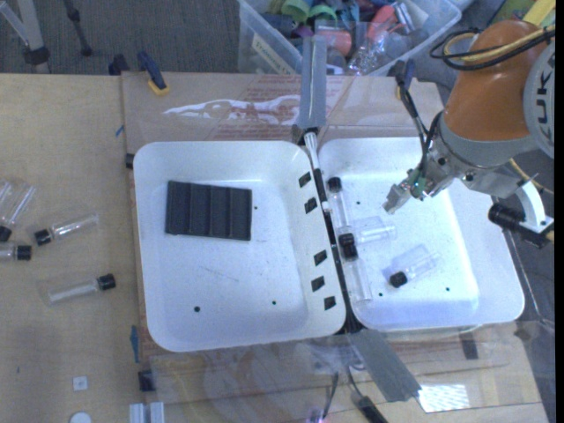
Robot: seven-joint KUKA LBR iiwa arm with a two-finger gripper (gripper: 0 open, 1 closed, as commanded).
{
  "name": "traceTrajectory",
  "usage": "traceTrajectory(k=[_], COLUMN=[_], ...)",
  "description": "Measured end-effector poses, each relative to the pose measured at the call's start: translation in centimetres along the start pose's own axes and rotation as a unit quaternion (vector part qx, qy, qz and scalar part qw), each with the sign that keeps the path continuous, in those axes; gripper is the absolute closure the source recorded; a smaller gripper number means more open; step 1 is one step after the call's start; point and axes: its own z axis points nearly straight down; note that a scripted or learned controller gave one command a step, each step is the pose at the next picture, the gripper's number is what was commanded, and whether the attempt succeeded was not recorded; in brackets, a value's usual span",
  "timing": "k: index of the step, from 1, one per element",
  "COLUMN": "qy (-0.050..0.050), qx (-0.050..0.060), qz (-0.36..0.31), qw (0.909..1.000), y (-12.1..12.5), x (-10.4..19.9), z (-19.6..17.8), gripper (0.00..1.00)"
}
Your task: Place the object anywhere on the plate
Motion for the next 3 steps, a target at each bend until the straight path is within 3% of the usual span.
traceTrajectory(k=[1,2,3], qy=[-0.001,0.001,0.003], qx=[0.0,0.003,0.0], qz=[0.167,0.188,0.381], qw=[0.9859,0.9822,0.9247], y=[7.2,6.2,8.2], x=[-0.7,9.5,14.1], z=[-14.4,0.3,11.9], gripper=[1.0,1.0,1.0])
